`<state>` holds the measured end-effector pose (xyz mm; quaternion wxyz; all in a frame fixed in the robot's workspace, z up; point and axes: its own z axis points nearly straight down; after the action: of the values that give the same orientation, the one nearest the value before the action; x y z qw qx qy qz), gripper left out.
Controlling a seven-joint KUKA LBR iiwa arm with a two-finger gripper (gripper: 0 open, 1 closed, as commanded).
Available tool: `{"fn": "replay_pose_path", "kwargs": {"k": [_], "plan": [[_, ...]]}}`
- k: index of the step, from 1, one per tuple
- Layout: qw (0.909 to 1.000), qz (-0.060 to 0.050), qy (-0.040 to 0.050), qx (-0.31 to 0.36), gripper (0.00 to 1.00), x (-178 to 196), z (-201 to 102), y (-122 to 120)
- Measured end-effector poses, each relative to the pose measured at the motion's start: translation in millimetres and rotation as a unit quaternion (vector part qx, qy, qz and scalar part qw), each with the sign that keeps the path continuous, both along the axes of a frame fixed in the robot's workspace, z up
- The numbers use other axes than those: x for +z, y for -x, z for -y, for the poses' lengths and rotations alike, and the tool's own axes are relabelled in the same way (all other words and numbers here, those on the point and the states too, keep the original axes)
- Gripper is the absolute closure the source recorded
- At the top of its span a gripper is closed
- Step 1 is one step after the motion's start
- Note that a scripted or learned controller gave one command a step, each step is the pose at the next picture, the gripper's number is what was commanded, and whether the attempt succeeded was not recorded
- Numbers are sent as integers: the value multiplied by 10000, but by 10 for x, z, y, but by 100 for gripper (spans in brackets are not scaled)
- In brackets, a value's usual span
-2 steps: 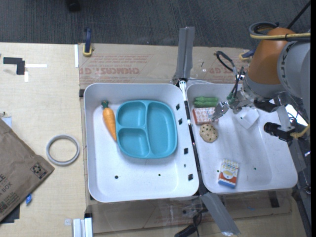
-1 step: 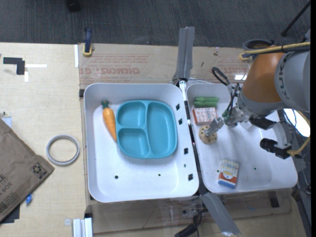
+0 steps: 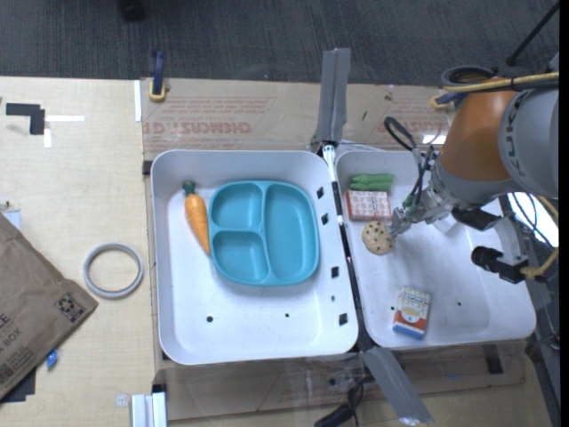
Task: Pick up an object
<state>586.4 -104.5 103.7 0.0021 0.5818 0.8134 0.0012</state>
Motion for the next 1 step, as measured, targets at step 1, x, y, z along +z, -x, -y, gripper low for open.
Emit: {"fn": "replay_pose_path", "kwargs": {"k": [1], "plan": [[10000, -1, 1, -3, 0, 0, 0, 0]]}}
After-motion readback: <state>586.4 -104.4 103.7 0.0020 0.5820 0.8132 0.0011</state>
